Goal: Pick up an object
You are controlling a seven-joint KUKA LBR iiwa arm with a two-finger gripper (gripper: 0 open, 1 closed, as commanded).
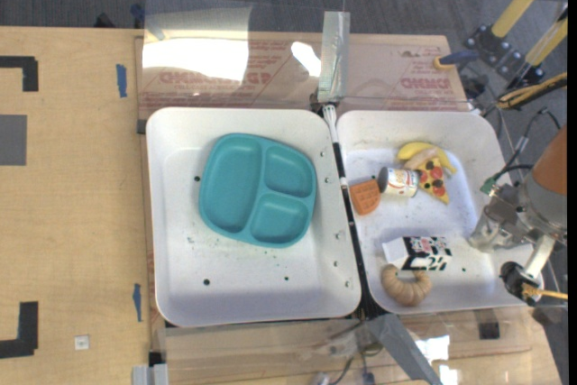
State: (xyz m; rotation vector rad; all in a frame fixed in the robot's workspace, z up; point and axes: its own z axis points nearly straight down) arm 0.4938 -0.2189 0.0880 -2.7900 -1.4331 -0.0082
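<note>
Approach looks underway: grey metal end effector (494, 230) hovers at the right white bin's (469, 132) right edge, its opening impossible to tell, nothing visibly held. Nearest candidate is the black-and-white printed packet (422, 253), beside a brown croissant-shaped toy (406, 285). Next it likely must move leftward over it, then descend.

Banana (414, 151), pizza slice (437, 177), can (398, 182), croissant (407, 284) loose in right bin (469, 132)
</note>
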